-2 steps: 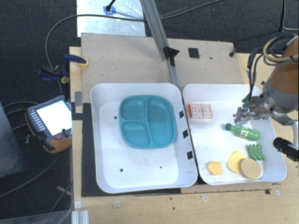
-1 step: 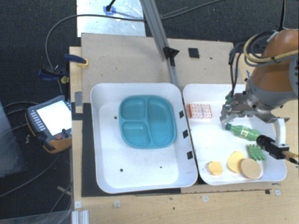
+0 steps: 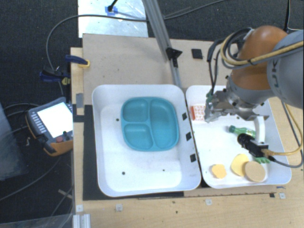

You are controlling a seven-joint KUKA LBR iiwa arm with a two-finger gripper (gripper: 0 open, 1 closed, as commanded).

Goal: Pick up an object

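your gripper (image 3: 212, 111) sat low over the right bin (image 3: 214, 144), in its upper left corner, hanging from the grey arm with the orange band (image 3: 256, 56) that reached in from the right of the frame. you could not tell from this slanted view whether it was open or closed, and nothing showed plainly in its grasp. a red-and-white packet (image 3: 197, 112) lay just beside it on the left, close against the bin's left wall; whether the two touched you could not tell. lower right of the gripper a small green item (image 3: 239, 129) lay on the bin floor. along the bottom of the same bin you had three pieces near one another: a small orange-yellow piece (image 3: 218, 171), a yellow round piece (image 3: 239, 164) and, touching it on the right, a tan round piece (image 3: 255, 172). the left bin (image 3: 105, 141) held a teal divided plate (image 3: 149, 123), lying flat in its upper middle, well apart from the gripper. both bins stood side by side on the pale bench (image 3: 123, 56). at the left edge of the frame, off the bench, a handheld pendant (image 3: 51, 125) with a lit screen lay on the dark floor.
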